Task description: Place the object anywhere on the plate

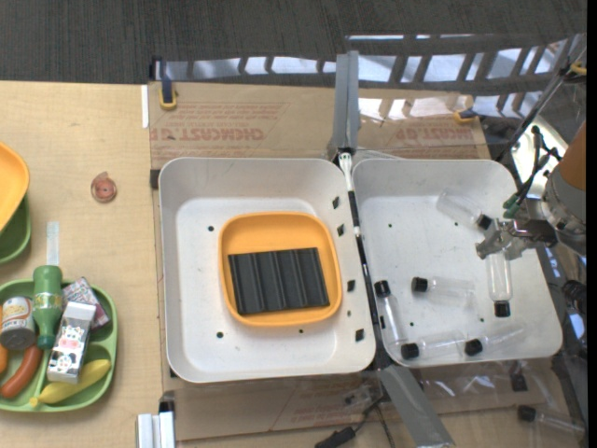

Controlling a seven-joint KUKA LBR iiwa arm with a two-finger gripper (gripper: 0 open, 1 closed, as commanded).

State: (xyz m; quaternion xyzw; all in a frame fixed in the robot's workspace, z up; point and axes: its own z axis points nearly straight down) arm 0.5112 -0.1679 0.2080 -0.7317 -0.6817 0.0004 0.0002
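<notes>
A KUKA arm's gripper (499, 241) hangs over the right bin (410, 189), near its far-right wall, with most of the arm cut off by the frame's edge. The metal fingers point down-left, and a clear plastic tube with a black cap (500, 287) lies just below them; whether the tips touch it, or stand apart or together, cannot be told at this size. Glare and the tubes' transparency make them hard to pick out against the white floor. 1 more clear tube (462, 211) lies up-left of the gripper, another (438, 292) to its lower left, and several line the bin's near wall (438, 348), well below the tool; an exact count cannot be made.

Well to the gripper's left, in the left bin (187, 278), sits the orange plate (280, 233), carrying a dark ribbed block (280, 280) at its centre.

Farthest from the tool, a green tray of toy food (93, 381) is clipped by the frame's left edge, alongside a partly visible orange and green dish (11, 194).
</notes>
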